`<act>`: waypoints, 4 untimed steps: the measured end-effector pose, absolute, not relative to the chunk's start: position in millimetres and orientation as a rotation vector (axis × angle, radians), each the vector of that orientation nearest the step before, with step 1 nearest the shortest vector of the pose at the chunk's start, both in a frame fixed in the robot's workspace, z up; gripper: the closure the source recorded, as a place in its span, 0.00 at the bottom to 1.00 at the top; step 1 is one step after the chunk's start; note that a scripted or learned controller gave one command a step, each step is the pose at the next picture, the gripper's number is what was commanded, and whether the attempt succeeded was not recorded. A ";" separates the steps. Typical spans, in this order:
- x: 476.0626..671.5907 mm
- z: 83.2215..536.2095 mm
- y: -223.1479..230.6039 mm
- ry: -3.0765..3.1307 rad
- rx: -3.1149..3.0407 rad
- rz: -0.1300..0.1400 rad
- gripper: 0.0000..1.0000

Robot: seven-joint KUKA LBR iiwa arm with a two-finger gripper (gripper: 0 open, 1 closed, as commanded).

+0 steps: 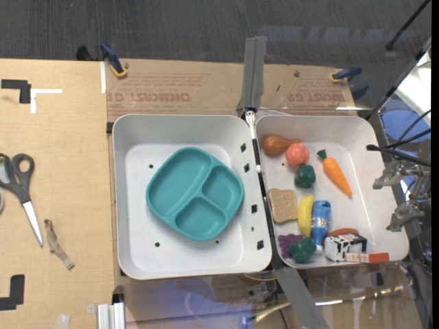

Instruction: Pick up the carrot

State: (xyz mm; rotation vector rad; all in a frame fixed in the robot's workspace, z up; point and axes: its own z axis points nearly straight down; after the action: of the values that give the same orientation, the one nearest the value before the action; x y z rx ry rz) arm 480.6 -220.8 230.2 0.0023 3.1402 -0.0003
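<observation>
The carrot [337, 174] is orange with a green top. It lies flat in the right bin [363, 130], near that bin's right wall, with its green end toward the back. Grey metal parts of my gripper [400, 199] hang just outside the bin's right rim. They are to the right of the carrot, apart from it, and partly cut off by the frame edge. Nothing is seen held there.
Left of the carrot lie a brown drumstick [276, 144], a pink ball [298, 154], a dark green piece [305, 177], bread [282, 204], a banana [305, 214] and a blue bottle [320, 219]. A teal divided plate [195, 192] sits in the left bin [130, 184]. Scissors [20, 184] lie on the bench.
</observation>
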 end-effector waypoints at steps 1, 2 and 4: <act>518.5 92.6 -200.4 3.132 0.191 -0.001 0.00; 591.0 94.2 -185.9 3.092 -0.514 -0.003 0.00; 607.1 94.1 -207.6 2.959 -1.033 -0.004 1.00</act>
State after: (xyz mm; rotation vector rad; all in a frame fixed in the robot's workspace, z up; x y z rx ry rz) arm 607.1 -207.6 94.1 -1.0329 2.9594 -0.0037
